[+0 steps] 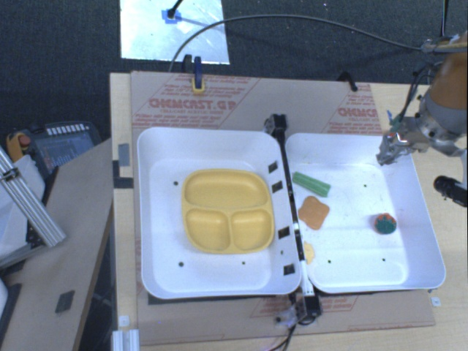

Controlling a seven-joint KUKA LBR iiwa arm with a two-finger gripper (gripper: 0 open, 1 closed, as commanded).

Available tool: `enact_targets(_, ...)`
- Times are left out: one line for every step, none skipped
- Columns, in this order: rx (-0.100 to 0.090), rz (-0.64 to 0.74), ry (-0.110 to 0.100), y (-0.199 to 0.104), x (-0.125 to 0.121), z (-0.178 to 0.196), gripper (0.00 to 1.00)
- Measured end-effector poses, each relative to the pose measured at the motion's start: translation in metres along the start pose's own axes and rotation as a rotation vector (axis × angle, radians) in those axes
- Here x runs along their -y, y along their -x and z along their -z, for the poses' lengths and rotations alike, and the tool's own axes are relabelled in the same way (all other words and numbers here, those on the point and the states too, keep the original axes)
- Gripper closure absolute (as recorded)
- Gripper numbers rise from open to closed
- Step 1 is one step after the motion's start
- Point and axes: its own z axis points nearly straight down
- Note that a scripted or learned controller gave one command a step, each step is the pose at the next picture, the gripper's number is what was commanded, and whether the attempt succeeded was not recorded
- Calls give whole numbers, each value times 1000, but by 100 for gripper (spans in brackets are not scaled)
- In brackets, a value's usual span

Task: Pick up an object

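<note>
Bench (241, 93): a pale wooden bench is lying under a brown cardboard sheet printed with red lettering, and both bins are sitting on that sheet.
Left bin (157, 159): a shallow white plastic bin is occupying the left half of the sheet, touching the right bin along a dark centre seam.
Right bin (420, 218): a shallow white plastic bin of like shape is sitting just beside it on the right.
Tray (223, 210): a yellow plastic tray with three compartments, one long one above and two smaller ones below, is lying flat in the middle of the left bin.
Arm (447, 93): the grey arm with its orange band is reaching in from the right edge, over the upper right corner of the right bin.
Jaws (389, 152): the metal jaws are hanging above the right bin's upper right rim, well apart from every object; whether they are apart or together cannot be told at this size.
Green block (311, 184): a long green block is lying at a slant in the right bin's upper left part, near the seam.
Orange piece (314, 213): a flat orange rounded piece is lying just below the green block.
Ball (385, 224): a small round object, green with red, is resting in the right bin's right half, well apart from the other two.
</note>
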Motion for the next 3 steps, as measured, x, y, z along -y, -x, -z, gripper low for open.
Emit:
enact_targets(0,3,0,1,-2,52,100)
enact_targets(-5,7,-6,-62,3,52,100)
enact_targets(-5,8,-7,-123,13,41,100)
